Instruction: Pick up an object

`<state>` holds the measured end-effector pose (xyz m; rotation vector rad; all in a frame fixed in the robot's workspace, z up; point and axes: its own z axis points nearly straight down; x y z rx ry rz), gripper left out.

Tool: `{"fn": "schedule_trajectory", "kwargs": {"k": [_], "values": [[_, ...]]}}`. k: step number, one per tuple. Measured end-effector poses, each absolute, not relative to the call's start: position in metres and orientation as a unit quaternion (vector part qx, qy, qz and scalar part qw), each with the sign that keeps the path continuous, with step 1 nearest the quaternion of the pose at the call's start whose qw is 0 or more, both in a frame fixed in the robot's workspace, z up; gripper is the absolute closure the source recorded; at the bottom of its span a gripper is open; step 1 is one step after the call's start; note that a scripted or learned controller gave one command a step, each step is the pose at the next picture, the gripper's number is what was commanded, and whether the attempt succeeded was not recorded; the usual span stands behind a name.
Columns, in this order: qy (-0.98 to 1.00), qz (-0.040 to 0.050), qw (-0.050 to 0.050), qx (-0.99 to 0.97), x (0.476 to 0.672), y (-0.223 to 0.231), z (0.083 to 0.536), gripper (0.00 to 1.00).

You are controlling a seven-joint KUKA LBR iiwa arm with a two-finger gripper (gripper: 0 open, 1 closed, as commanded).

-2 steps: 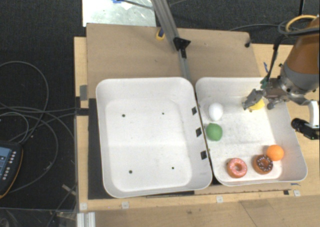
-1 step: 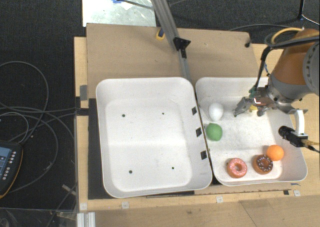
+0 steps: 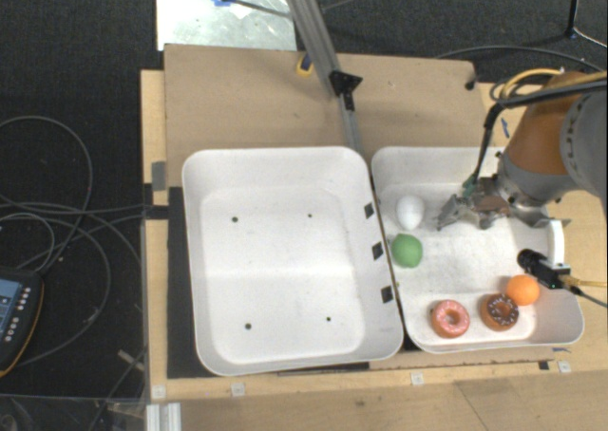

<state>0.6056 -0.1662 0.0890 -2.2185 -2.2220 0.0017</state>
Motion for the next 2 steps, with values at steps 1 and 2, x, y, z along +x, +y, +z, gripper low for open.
{"fn": "schedule_trajectory", "kwargs": {"k": [1, 2], "values": [[-0.707, -0.0012, -0.001, -0.707, 0.607, -0.167, 0.102, 1.0], [-0.709, -0.0022, -0.004, -0.706, 0.614, -0.17, 0.166, 1.0]]}}
